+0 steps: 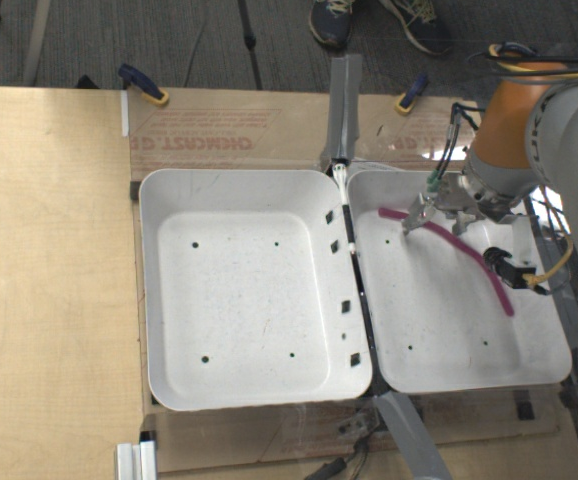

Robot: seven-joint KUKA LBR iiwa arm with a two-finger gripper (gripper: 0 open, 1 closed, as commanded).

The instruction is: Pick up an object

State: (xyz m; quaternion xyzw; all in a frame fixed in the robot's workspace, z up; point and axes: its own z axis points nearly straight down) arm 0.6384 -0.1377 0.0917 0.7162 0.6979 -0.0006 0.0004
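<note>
A long thin magenta strip [466,252] lies in the right white bin [449,368]. It runs from the bin's upper left part down to the right, near the right wall. My gripper [421,218] hangs low over the upper end of the strip, right at it. Whether the strip is caught in the gripper cannot be made out. The grey arm with its orange band [504,118] comes in from the upper right, above the bin's far right corner.
The left white bin [169,368] sits beside the right one, with a raised divider [347,238] between them. A black cable plug [501,264] dangles from the arm over the strip. Clamps [144,85] hold cardboard behind the bins. Wooden bench lies to the left.
</note>
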